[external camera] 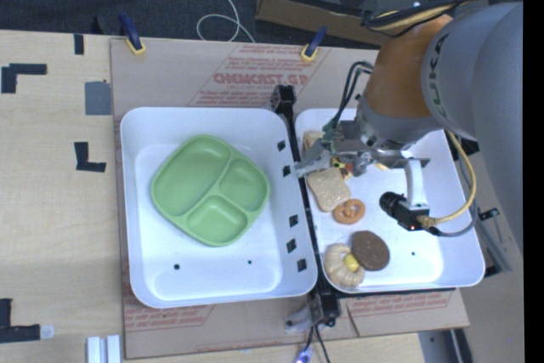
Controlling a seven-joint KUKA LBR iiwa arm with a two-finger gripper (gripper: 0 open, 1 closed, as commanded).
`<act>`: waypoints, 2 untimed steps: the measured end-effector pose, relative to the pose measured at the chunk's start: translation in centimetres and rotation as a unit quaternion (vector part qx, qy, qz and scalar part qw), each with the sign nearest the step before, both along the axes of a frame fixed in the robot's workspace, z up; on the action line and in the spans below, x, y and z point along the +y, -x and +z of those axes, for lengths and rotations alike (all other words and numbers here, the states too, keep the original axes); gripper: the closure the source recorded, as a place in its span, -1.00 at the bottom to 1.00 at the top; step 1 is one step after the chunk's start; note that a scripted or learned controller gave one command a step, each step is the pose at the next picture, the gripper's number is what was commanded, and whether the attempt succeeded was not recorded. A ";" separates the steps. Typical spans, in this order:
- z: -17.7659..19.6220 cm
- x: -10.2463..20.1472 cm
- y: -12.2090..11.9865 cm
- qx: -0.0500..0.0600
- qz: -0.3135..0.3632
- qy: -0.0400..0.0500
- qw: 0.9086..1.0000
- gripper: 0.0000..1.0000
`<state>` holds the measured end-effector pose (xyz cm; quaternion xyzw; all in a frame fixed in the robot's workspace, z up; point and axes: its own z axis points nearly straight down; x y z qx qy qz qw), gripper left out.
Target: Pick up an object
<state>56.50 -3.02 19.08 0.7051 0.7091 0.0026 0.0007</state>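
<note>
On the surface [51,183]: two shallow white bins sit side by side on a brown cardboard sheet [246,76], the sheet held at its far edge by two blue-and-yellow clamps.
Left bin [144,268]: holds a green divided plate [211,190] with three compartments, lying flat near the bin's middle, turned at a slant.
Right bin [450,259]: holds the small items, all gathered toward its left half.
Bread slice [324,188]: pale tan wedge, lying flat just right of the divider between the bins, directly below the claw.
Orange ring [348,211]: small doughnut-like ring, touching the bread slice's lower right corner.
Brown disc [371,251]: dark round cookie-like piece, near the bin's front edge.
Yellow lump [343,264]: pale knobbly item, touching the brown disc on its left side, close to the front rim.
Arm [463,55]: grey with an orange band, reaching in from the right and covering the right bin's far corner.
Claw [333,150]: low over the right bin's far-left part, right above the bread slice; cables and housing hide the tips, so spread or pressed together cannot be told, and nothing is seen between them.
Black fitting [399,211]: hangs off the wrist on a white bracket with a yellow cable, over the bin's middle.
</note>
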 end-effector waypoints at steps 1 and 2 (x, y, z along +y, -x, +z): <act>-0.7 -0.3 0.0 0.004 -0.002 0.001 1.000 -1.00; -0.7 -0.3 0.0 0.004 -0.002 0.001 1.000 -1.00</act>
